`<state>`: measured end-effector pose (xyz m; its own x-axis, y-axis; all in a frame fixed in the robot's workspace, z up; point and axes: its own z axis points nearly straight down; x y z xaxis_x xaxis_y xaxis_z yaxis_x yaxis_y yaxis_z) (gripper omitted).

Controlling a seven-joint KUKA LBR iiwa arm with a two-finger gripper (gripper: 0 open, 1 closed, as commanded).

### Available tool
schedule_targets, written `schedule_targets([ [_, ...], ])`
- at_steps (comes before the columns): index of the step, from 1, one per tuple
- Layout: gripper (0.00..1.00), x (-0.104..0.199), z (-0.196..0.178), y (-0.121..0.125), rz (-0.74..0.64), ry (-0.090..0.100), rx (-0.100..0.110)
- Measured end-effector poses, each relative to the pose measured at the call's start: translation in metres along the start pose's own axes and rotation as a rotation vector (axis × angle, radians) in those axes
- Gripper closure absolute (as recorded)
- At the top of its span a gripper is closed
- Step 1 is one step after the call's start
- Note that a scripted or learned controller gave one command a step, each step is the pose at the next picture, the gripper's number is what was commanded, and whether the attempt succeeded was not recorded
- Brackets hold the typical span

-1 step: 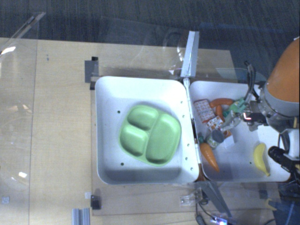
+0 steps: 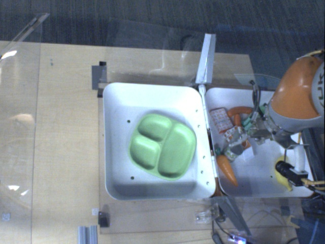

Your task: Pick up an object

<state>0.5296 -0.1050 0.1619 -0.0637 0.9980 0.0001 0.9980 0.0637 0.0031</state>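
The claw [image 2: 236,142] hangs low inside the right bin [image 2: 264,184], close to the wall that bin shares with its neighbour. It is a tangle of grey metal from this angle, and whether it is clenched or released cannot be told; nothing can be seen gripped in it.

Closest to the claw is a carrot [image 2: 227,171], just below it in the view and a little toward the shared wall, lying tilted with its thick end up against the wall's foot. Above the claw in the view lies a small patterned packet [image 2: 219,118], pale with red print, also near the wall. Just beside the packet, on the arm's side, sits an orange-red piece [image 2: 239,115], partly covered by the wrist hardware, so its full shape is unclear. These three ring the claw on the wall side, and the bare bin floor lies below and behind it toward the arm.

Behind the claw the orange band [image 2: 297,88] of the arm bulks over the bin's far rim.

Beyond the shared wall, well apart from the claw, the left bin [image 2: 152,87] holds a green divided plate [image 2: 163,145] lying flat near its middle. A grey metal strip [image 2: 206,60] rises from the junction of the two bins at the top. Both bins rest on the pale wooden tabletop [image 2: 56,136].
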Motion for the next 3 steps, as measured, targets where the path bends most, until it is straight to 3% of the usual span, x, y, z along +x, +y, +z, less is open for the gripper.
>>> schedule_targets([
  [1,0.00,-0.021,0.065,0.096,0.036,-0.004,-0.021],
  [2,0.00,0.010,0.073,0.123,-0.065,-0.005,-0.007],
  [3,1.00,0.013,0.061,0.126,-0.068,-0.003,-0.015],
])
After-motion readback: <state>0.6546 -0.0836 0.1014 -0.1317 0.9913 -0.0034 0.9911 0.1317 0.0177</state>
